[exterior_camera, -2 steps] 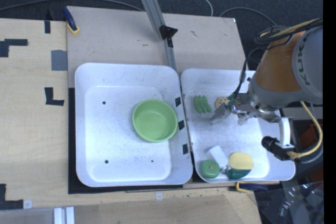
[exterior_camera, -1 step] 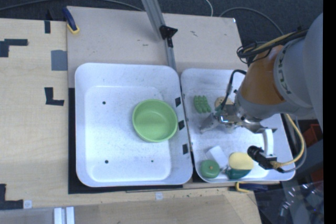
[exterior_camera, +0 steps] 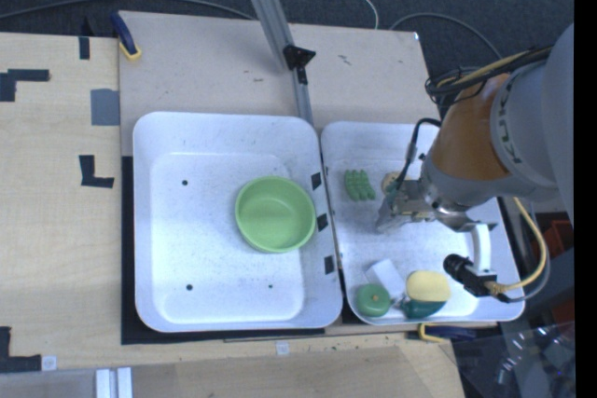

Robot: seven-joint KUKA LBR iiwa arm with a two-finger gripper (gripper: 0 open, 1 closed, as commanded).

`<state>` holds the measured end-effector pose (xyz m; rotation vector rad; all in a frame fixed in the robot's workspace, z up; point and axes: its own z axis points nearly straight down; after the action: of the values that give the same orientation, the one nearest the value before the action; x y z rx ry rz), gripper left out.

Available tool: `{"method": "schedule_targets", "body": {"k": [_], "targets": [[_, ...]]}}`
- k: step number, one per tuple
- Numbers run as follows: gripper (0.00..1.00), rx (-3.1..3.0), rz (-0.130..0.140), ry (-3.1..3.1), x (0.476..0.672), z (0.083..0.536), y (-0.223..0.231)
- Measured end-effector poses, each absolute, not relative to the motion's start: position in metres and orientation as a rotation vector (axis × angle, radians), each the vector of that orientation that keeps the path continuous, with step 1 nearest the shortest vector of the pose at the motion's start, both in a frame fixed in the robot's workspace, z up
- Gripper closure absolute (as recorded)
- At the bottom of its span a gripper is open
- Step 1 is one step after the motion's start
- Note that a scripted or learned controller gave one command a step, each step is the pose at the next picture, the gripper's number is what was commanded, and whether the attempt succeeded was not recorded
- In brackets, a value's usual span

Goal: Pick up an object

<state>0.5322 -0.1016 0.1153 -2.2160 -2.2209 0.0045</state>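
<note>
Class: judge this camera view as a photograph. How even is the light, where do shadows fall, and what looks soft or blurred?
Camera view: light is fairly even and diffuse, without harsh glare on the white bins; the green bowl shades its own inside faintly; the gripper casts a soft shadow on the right bin; the whole image is slightly soft, so the small green ridged piece lacks fine detail.

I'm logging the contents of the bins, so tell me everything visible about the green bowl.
The green bowl is a round, light green bowl, smooth and probably plastic, with a plain rim. It sits upright with its opening facing up, and nothing can be seen inside it. It rests on the floor of the left bin, toward that bin's right side, near the wall shared with the right bin. Nothing but the bin floor touches it; the gripper is over the other bin.
</note>
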Motion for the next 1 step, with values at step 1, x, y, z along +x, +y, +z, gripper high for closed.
{"method": "schedule_targets", "body": {"k": [1], "targets": [[1.0,-2.221,-0.004,-2.226,0.5345,0.1759,-0.0952]]}}
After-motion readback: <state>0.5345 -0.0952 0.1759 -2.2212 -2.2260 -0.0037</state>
